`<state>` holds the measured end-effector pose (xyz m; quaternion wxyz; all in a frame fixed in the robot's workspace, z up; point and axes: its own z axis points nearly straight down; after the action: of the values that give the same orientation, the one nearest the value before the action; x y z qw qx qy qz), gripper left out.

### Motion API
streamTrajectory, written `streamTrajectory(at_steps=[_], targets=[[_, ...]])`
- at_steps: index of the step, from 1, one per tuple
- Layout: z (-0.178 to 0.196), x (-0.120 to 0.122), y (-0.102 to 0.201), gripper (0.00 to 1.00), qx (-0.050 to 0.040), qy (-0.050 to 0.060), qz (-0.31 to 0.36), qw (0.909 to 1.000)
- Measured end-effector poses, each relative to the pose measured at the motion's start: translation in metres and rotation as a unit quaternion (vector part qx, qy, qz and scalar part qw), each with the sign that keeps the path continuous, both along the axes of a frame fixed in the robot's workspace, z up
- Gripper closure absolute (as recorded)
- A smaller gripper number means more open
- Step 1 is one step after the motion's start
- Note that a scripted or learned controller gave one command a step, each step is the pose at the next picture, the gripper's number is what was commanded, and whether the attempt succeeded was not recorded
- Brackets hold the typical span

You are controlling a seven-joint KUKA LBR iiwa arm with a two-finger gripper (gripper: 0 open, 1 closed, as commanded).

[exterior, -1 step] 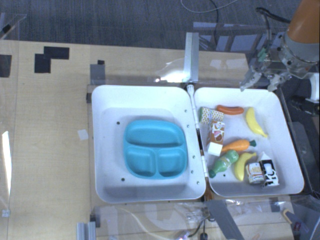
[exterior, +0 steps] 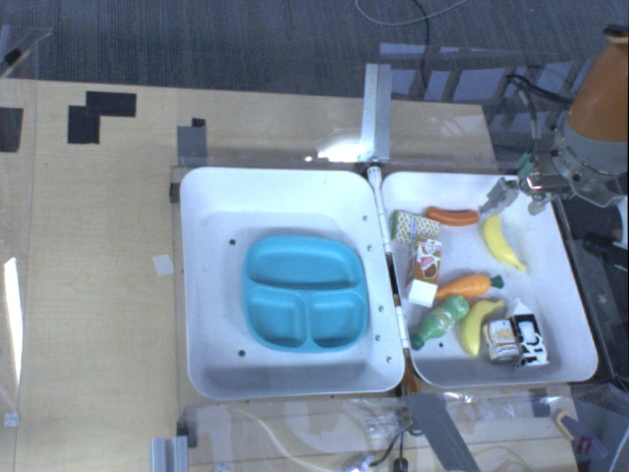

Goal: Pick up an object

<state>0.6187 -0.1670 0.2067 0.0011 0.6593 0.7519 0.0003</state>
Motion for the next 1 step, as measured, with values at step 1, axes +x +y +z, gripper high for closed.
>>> streamTrajectory(at_steps=[1], targets=[[-0.0474, 0.036, -0.0338, 0.0, 0.0, 0.0, -0.095, 0.9955]])
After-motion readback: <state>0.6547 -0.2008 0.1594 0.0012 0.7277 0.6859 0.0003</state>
